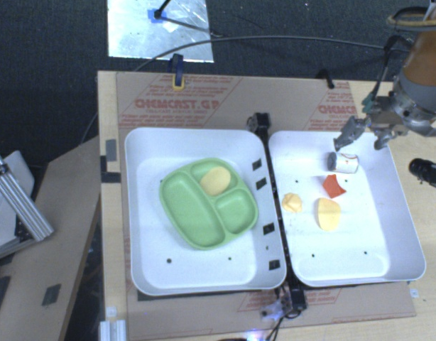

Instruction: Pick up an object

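Pincer (365, 135) spread open, nothing between fingers, poised above far edge of right bin (395, 261), placed for descent onto loose pieces below. Nearest candidate: small grey-and-white cylinder (343, 163), lying on its side just beneath. Red piece (334, 186), pale yellow piece (329, 214) and small yellow chunk (292, 203) scattered nearer, well apart for clean access. Left bin (143, 261) carrying green divided plate (197, 219) with yellow lump (216, 181) in one compartment. Both bins resting on table (168, 94).

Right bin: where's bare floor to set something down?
Right bin: bare along the near wall, below the yellow piece. Crowded mid-bin: grey-white cylinder, red piece, small yellow chunk, with the claw over them.
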You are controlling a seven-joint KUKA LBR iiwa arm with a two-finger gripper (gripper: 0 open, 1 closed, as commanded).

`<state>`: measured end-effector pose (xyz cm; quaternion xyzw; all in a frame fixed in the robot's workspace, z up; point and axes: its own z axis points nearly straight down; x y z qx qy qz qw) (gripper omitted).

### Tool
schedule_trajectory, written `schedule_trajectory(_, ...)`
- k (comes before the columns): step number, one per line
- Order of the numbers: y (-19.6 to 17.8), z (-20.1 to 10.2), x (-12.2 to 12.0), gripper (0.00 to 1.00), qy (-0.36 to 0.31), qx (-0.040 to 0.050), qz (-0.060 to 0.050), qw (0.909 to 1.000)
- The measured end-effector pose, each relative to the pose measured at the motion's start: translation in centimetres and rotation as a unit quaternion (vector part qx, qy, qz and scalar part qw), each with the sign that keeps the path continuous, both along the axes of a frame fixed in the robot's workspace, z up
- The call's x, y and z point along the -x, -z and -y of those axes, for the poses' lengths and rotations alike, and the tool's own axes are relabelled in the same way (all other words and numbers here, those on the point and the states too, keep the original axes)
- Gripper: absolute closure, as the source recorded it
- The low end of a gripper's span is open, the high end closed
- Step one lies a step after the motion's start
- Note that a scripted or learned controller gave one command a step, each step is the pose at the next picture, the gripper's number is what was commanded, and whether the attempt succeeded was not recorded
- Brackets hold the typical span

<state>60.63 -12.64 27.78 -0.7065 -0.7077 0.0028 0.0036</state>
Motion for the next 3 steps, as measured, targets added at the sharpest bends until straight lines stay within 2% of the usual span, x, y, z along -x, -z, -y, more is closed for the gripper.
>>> schedule_trajectory(1, -0.6, 0.0, -0.2, 0.00, -0.001, 0.0008, 0.005, 1.0000)
schedule_trajectory(2, 3.8, -0.1, 0.5, 0.00, 0.000, 0.0007, 0.004, 1.0000)
schedule_trajectory(3, 8.5, -0.1, -0.4, 0.00, 0.001, 0.0006, 0.004, 1.0000)
